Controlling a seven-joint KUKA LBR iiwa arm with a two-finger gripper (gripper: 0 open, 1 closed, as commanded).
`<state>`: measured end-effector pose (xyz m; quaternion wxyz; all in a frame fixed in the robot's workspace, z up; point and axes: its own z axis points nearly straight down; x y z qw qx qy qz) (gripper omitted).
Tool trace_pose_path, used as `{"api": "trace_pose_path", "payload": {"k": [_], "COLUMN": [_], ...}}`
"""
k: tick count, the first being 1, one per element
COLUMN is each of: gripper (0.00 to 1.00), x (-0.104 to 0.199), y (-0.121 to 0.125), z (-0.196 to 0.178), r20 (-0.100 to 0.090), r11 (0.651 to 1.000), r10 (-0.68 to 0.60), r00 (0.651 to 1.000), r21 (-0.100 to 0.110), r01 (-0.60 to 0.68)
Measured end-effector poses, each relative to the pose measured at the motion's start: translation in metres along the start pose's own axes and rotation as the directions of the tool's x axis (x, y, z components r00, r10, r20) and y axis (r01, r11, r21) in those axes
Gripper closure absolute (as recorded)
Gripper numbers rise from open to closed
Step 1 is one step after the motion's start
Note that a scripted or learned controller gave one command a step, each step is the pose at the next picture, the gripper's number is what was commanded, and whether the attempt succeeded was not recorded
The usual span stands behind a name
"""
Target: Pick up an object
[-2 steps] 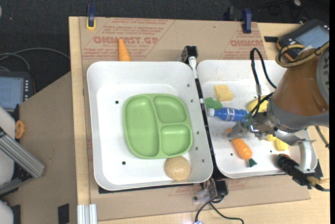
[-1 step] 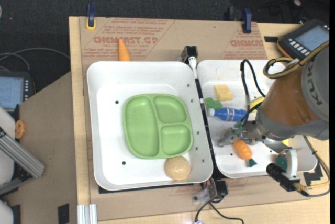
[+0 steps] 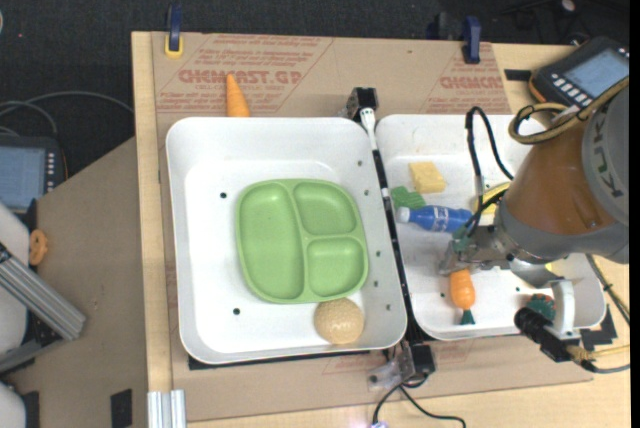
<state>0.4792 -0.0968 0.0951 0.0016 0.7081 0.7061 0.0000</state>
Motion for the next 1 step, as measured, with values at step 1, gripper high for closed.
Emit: {"api": "trace_pose_path", "payload": {"k": [1], "gripper": [1.00], "x": [0.0681], "y": [0.0318], "z": [-0.0951], "r20": [-0.003], "r11": [1.000], "r10": [-0.012], "r00": [1.000], "r21": [-0.010], "r01": [0.012]}}
